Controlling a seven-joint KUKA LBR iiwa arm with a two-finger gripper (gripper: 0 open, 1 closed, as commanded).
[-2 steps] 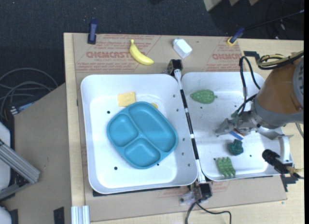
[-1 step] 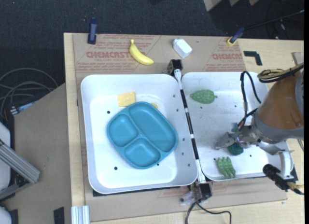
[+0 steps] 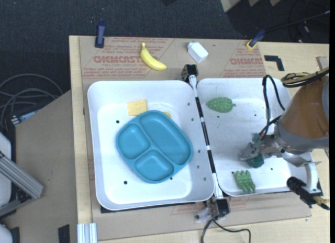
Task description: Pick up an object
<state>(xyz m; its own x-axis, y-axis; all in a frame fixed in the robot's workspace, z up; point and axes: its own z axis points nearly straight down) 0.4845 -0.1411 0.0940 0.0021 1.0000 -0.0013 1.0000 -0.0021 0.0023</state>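
My gripper [image 3: 256, 152] hangs low in the right bin [image 3: 235, 132], near its right side, below the grey wrist and orange band. Directly under it lies a small dark green object [image 3: 256, 161], partly hidden by the gripper; I cannot tell whether they touch. A light green leafy piece [image 3: 220, 104] lies at the back of the same bin. A ribbed green piece [image 3: 244, 180] rests near the bin's front edge.
The left bin [image 3: 104, 132] holds a blue divided plate [image 3: 153, 145] and a yellow square [image 3: 137, 107] behind it. On the bench behind the bins lie a banana [image 3: 152, 58] and a white block [image 3: 198, 52]. A black cable [image 3: 269, 98] loops over the right bin.
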